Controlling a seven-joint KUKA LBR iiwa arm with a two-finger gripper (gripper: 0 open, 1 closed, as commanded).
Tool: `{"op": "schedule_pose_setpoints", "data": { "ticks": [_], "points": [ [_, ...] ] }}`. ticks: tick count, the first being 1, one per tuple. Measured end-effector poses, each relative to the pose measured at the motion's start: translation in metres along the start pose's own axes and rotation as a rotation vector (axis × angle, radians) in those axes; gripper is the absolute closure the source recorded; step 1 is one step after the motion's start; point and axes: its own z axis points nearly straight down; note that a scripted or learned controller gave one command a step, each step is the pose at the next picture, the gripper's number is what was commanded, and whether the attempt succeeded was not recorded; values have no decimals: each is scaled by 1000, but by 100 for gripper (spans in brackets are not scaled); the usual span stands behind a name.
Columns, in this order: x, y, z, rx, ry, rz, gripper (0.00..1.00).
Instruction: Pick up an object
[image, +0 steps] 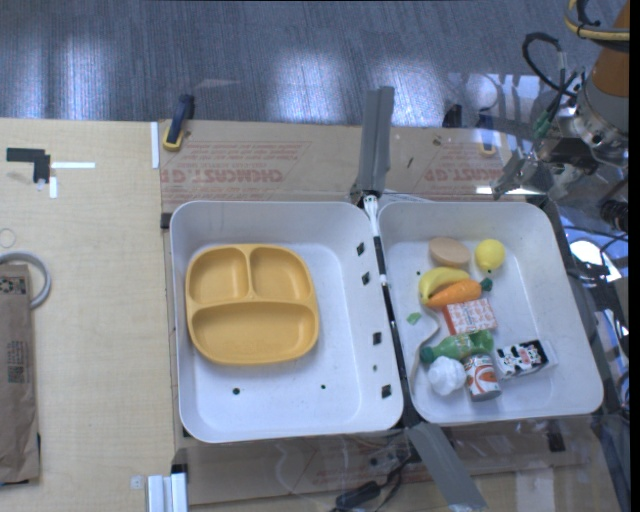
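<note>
Crowded right bin (570, 300): claw (545, 165) hangs beyond its far edge, its state unclear; carrot (455, 292) may slip off banana (440, 280).

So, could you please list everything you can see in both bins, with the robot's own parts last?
Compartment plate: one, yellow plastic, left bin.
Toy banana: one, yellow, right bin, centre.
Toy carrot: one, orange, against the banana.
Lemon: one, yellow, upper right.
Oval bread-like piece: one, tan, upper middle.
Snack packet: one, red and white, below the carrot.
Green vegetable: one, lower centre.
White ball: one, lower centre.
Small can: one, red and white.
Cow-print carton: one, black and white, lower right.
Robot arm: one, grey and orange, above the right bin's far corner.
</note>
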Motion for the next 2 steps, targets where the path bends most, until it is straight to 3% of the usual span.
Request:
{"op": "schedule_pose_setpoints", "data": {
  "ticks": [1, 2],
  "points": [
    [8, -67, 150, 1, 0, -119, 0],
    [-13, -6, 194, -2, -1, -76, 0]
  ]
}}
